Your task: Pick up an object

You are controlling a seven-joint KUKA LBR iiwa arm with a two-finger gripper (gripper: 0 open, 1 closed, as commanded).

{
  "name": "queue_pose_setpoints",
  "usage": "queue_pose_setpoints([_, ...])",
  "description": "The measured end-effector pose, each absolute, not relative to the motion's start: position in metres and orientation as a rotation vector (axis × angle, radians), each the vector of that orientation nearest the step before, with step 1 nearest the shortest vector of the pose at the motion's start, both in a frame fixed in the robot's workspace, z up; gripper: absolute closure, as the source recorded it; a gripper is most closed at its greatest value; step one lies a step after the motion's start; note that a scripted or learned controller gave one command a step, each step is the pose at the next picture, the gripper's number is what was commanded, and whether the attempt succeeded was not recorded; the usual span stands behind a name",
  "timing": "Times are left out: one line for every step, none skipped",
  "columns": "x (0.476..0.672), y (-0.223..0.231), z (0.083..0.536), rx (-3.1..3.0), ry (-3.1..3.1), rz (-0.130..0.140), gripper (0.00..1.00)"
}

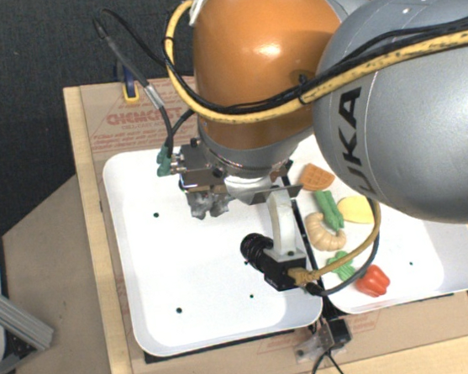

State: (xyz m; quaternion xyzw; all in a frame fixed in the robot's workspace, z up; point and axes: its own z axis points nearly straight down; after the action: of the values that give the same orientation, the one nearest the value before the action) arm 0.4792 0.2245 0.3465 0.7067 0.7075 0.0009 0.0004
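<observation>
My gripper [207, 202] hangs over the back middle of the left bin [189, 302], under the big orange wrist band. I see nothing held beneath it. The objects lie in the right bin [434, 263], close to its left wall: an orange wedge [318, 178], a green pod [330, 207], a yellow piece [356, 210], a cream curled piece [325, 232], a second green piece [342, 264] and a red pepper [372, 280]. The arm hides much of the right bin's back half.
The two bins meet along a divider [308, 253] right beside the toys. A brown cardboard sheet [101, 240] lies under the bins. Cables and a blue clip [128, 81] sit at the back left, off the bins.
</observation>
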Motion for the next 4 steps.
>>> queue_pose_setpoints([0.479,0.223,0.359,2.219,2.222,0.004,1.00])
queue_pose_setpoints([0.479,0.215,0.362,2.221,2.220,0.004,1.00])
queue_pose_setpoints([0.479,0.205,0.355,2.224,2.220,-0.004,1.00])
queue_pose_setpoints([0.480,0.183,0.368,2.222,2.218,0.004,1.00])
